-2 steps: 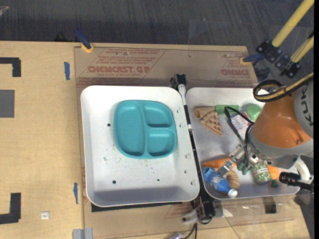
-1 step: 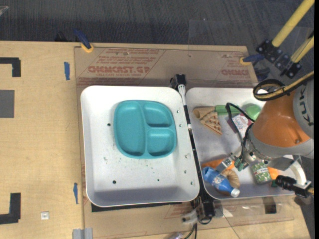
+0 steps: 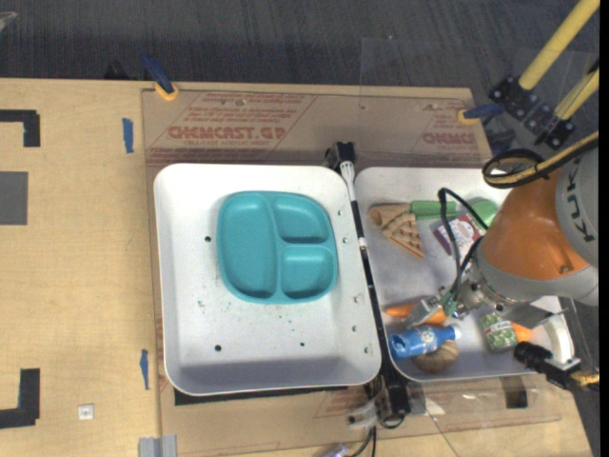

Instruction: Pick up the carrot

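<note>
One carrot [image 3: 411,308], lower right of frame, beside blue bottle [image 3: 419,341]: likely light, rigid, smooth plastic; grip across middle. Hand [image 3: 455,301] over it, spread or pressed together: cannot tell.

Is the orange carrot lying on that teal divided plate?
No. The carrot lies in the right bin, just beside the gripper, while the teal divided plate sits in the left bin.

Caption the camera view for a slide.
Claw lowered beside the small orange carrot in the right white bin.
</note>
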Available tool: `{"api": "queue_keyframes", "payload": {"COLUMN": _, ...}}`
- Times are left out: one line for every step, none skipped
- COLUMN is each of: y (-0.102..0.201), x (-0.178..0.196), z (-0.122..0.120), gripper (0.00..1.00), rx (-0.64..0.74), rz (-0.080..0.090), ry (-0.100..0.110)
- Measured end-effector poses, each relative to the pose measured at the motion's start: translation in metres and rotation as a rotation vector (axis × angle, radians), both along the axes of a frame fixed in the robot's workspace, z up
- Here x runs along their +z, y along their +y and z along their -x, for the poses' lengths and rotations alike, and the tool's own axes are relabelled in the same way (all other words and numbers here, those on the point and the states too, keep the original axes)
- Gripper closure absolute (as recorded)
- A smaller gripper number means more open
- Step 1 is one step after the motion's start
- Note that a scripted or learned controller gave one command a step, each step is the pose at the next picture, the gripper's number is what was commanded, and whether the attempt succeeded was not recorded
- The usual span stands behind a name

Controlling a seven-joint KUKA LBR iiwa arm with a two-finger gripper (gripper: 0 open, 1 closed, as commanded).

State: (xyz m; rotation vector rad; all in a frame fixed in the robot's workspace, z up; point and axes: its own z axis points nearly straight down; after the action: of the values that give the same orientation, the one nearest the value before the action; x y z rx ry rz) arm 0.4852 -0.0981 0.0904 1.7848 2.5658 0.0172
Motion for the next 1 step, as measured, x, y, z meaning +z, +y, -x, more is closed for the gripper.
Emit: {"api": "queue_keyframes", "payload": {"y": -0.0019, "x": 0.0118, "z": -0.0032, "gripper": 1.00, "rx": 0.000, "rz": 0.006, "ry": -0.010}}
